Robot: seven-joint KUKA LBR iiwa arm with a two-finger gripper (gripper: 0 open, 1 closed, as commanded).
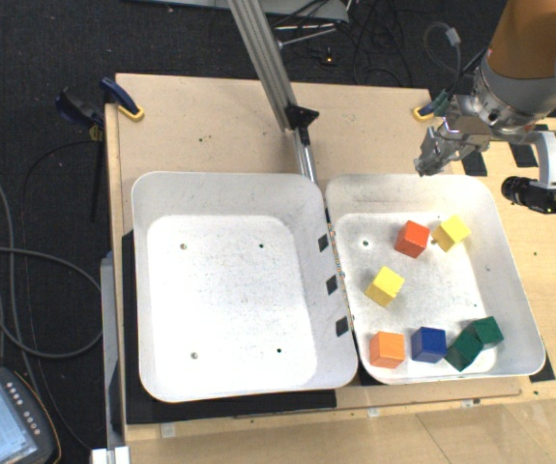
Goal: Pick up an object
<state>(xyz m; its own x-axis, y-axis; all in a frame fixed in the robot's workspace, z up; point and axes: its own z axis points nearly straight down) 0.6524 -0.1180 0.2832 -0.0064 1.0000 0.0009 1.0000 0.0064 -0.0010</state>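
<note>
The table [219,124] is a tan board w/ two white bins on top. The left bin [161,211] has just a speckled floor, and the right bin [510,259] has all the blocks, so that's where the task's thing is going to come from.

The arm [534,37] comes in from the upper right, grey w/ the orange band, and it's cut off by the frame edge, so most of it can't be seen. The gripper [435,155] hangs over the table just past the far rim of the right bin, apart from every block. Its fingers are a dark blurry clump at this angle, so there's no telling if they're spread or closed, tbh. Nothing is visibly between them.

Blocks, approx far to near: an orange-red block [413,239] and a yellow block [452,232] just beside each other near the far side, another yellow one [386,285] in the middle, then along the near edge an orange block [387,349], a blue block [429,344] and two green blocks [475,341] that overlap, so it's hard to say where one ends.

Progress, imo: basically at the start. Nothing is lifted and no block is picked out yet. Left to do: move in over a block, come down, close on it, lift. The nearest candidates look like the orange-red and yellow pair.
</note>
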